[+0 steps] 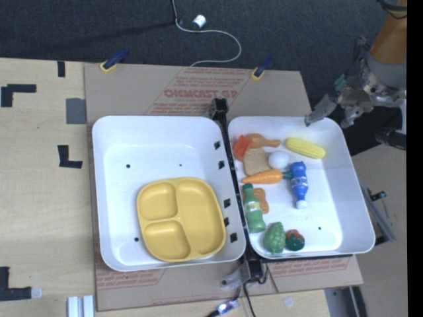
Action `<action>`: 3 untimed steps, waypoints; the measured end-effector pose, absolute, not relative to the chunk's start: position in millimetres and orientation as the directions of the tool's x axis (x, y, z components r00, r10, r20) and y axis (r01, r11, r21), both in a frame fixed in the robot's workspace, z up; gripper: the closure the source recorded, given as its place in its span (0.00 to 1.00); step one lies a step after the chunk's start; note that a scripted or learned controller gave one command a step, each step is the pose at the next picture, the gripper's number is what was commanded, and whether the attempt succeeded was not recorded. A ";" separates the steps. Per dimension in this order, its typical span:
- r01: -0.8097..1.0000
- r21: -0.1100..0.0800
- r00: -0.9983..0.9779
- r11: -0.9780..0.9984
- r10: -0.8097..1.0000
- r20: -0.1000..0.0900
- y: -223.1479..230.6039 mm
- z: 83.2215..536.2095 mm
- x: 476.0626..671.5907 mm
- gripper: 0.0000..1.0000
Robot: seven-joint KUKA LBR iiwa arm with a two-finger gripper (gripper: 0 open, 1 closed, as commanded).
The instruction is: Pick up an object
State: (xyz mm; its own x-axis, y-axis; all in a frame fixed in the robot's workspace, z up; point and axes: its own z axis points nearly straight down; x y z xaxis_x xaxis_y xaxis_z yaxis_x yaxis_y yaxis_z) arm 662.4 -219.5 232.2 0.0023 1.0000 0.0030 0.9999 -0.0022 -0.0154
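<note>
The two dark fingers of the gripper (332, 112) stand spread apart with nothing between them, poised over the far right rim of the right shallow white plastic bin (350, 197), near the yellow toy corn cob (305, 148) lying inside beside a blue toy bottle (299, 182).

Bench (39, 197): pale wood top with dark L-shaped marks. Cardboard sheet (198, 91): brown, red print, lying on the bench, clipped at its far edge by two blue-and-yellow clamps (114, 59). Floor (79, 12): dark blue-grey carpet beyond the bench's far edge. White cable (218, 41): trails across the carpet.
</note>
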 end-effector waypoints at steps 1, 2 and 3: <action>1.000 -0.001 -0.001 0.001 1.000 0.000 -219.0 242.1 664.9 0.00; 1.000 -0.007 -0.002 0.002 1.000 0.000 -221.5 177.8 664.7 0.00; 1.000 -0.007 -0.003 0.003 1.000 -0.001 -216.4 114.9 658.6 0.00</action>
